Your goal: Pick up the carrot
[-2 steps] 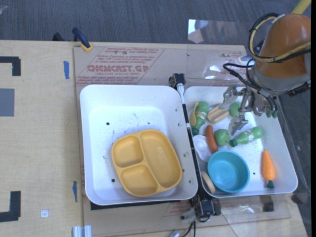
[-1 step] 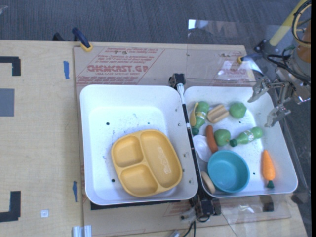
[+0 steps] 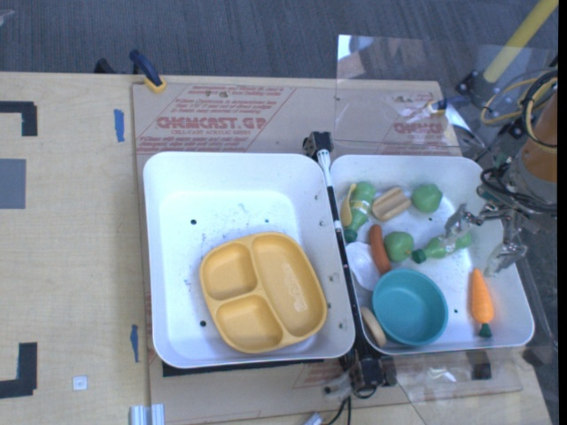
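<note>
The carrot (image 3: 481, 299) lies in the lower right of the frame, on the floor of the right bin (image 3: 518, 321) close to its right wall, orange body running up and down the picture with its small green stem end toward the bottom. Nothing touches it.

Just above it hangs the gripper (image 3: 483, 235), its two metal fingers (image 3: 457, 223) spread apart with open space between them and nothing held there. One fingertip sits over the bin floor beside a small green vegetable piece (image 3: 438, 248); whether it touches that piece cannot be told. The other fingertip ends just above the carrot's top, apart from it.

Left of the carrot stands a teal bowl (image 3: 408, 305), with a tan piece partly hidden under its lower left rim. Above the bowl lie a red-orange sausage-shaped piece (image 3: 379, 247), a green round piece (image 3: 399, 244), a white object partly covered by the bowl, a hot dog bun (image 3: 391, 204), a green ball (image 3: 426, 197) and a yellow-green item, too small to name, by the bin's left wall.

The left bin (image 3: 168, 237) holds a yellow three-compartment plate (image 3: 260, 291). The arm's wrist is cut off at the right edge amid cables
</note>
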Robot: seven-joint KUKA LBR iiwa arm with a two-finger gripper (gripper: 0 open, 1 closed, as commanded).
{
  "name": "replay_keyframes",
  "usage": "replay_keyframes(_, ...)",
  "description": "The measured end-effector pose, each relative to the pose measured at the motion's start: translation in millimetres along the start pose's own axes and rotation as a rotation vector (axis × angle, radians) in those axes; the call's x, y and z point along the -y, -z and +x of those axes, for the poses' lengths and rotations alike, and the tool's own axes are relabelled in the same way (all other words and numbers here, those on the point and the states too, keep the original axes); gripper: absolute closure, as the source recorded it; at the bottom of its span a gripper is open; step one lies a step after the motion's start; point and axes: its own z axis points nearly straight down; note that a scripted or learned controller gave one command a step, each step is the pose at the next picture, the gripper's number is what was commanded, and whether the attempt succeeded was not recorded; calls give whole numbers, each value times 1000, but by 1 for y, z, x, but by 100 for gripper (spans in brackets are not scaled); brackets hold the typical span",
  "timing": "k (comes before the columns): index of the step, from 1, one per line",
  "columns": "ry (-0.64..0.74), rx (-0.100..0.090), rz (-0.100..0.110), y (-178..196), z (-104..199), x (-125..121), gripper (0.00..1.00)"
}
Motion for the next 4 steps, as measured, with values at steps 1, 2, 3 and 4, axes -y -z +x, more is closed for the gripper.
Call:
replay_keyframes(1,29,19,25,-47,28,-19,0)
replay_keyframes(2,184,29,39,-51,32,-28,0)
replay_keyframes(3,342,32,64,-48,43,-38,0)
replay_keyframes(4,341,29,63,-38,44,-38,100)
